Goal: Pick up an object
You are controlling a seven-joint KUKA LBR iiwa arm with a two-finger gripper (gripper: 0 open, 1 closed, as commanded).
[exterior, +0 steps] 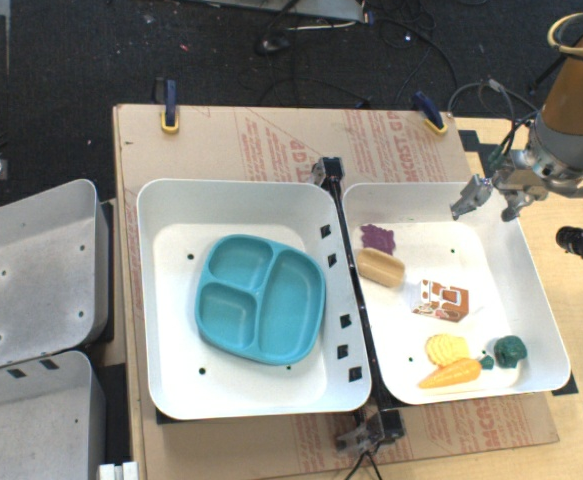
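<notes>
The bench [271,133] bears the left bin [161,268] and the right bin [531,298].

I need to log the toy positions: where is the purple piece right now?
The purple piece lies in the right bin, near its upper left corner, just above the tan bread roll and close to the divider between the bins.

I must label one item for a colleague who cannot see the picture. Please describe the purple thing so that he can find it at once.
Look at the right bin, the one with small toys, not the one with the blue tray. The purple thing lies near its far left corner, just beyond the tan bun. It is the only purple item there, small and lumpy.
</notes>
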